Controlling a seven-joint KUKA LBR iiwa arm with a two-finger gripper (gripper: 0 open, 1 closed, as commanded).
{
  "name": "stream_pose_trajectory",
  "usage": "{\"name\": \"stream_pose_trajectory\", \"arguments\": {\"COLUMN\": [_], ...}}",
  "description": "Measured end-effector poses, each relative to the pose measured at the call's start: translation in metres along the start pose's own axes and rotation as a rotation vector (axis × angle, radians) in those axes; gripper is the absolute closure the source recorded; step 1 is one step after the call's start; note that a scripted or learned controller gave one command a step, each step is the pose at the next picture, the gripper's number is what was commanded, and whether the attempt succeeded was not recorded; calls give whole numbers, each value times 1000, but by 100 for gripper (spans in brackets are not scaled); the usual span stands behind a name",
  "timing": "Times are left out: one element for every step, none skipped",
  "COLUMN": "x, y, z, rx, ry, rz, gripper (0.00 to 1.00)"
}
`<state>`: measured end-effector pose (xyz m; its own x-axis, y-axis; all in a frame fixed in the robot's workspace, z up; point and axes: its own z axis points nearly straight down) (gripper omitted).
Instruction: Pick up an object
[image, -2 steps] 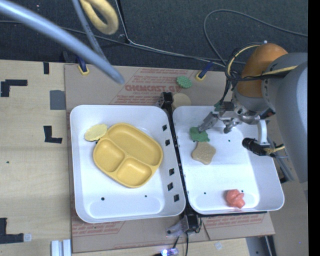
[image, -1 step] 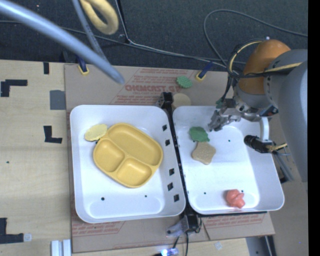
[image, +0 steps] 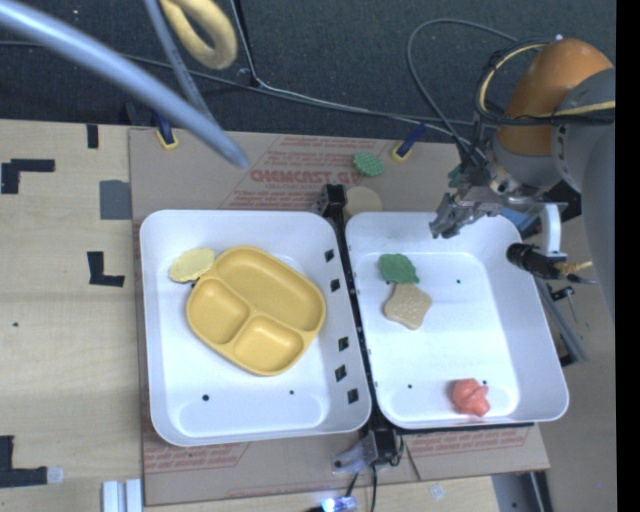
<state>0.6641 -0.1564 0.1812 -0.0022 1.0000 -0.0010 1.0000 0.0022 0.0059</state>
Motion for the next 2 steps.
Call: {"name": "stream_pose_trajectory", "arguments": {"x": [-3,-3], "y": [3,3], "z": [-64,-84], "rx": [0,4], "ry": [-1,1], "rz": [0,0], "gripper": [100,100]}}
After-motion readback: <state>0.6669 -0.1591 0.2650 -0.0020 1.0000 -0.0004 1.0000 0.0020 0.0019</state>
